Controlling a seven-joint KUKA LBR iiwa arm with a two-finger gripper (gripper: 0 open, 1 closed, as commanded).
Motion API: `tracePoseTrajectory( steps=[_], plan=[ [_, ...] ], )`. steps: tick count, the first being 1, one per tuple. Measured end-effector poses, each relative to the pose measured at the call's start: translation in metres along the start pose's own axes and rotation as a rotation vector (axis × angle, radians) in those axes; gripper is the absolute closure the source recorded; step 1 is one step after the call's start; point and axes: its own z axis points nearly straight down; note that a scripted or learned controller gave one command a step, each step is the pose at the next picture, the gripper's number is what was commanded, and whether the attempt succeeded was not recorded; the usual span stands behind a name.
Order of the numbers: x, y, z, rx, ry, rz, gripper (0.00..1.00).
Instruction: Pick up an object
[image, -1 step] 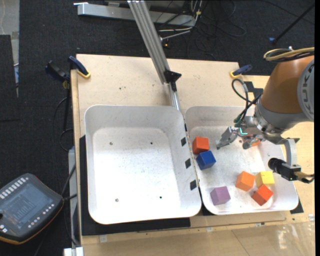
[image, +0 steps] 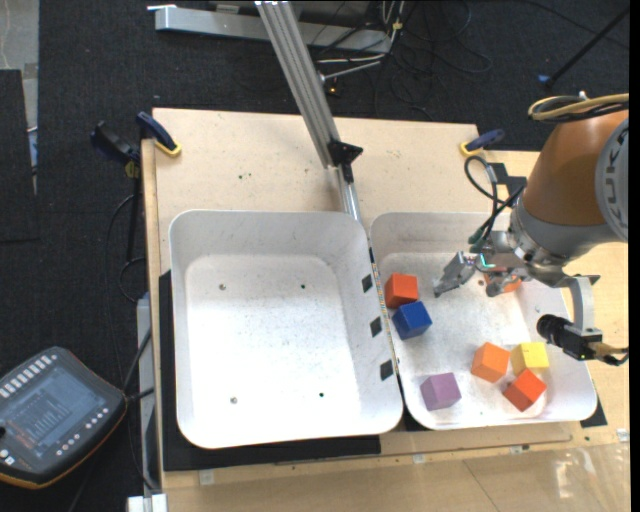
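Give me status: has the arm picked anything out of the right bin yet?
Done: the claw is over the right white bin. In hand: nothing visibly held. Left: the grasp itself; the orange-red cube, blue cube, purple cube, orange cube, yellow cube and red cube all lie on the floor.

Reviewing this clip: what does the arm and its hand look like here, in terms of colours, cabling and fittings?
The arm is grey with a broad orange band above the wrist. Black cables loop beside it, and a beige hose arches over the top. The hand is small, grey metal, with a faint teal light near its base. A black fitting hangs below the wrist.
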Motion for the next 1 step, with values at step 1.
tracePoseTrajectory(
  steps=[1],
  plan=[
    [-0.0090,-0.0037,0.0580,0.005,0.000,0.001,0.00]
  ],
)
